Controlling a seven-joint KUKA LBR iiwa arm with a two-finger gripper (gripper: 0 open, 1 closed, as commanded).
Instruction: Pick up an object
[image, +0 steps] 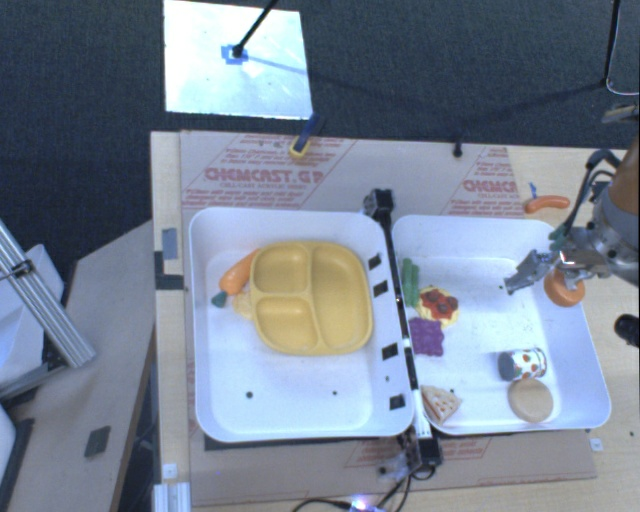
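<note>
Hovering end effector (522, 275) above right bin (470, 240); can (522, 364), cookie (530, 401) nearby.

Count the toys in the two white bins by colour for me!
Orange plastic carrot: 1
Yellow divided plastic tray: 1
Green toy bean pod: 1
Red-and-yellow toy pizza: 1
Purple toy grapes: 1
Tan toy foods: 2
Small printed can: 1
Total: 8

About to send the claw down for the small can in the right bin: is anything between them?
Nothing visible. The claw hangs over the right bin's far right part, and bare white floor separates it from the small can nearer the front. The round cookie touches the can's near side, beyond the path.
</note>
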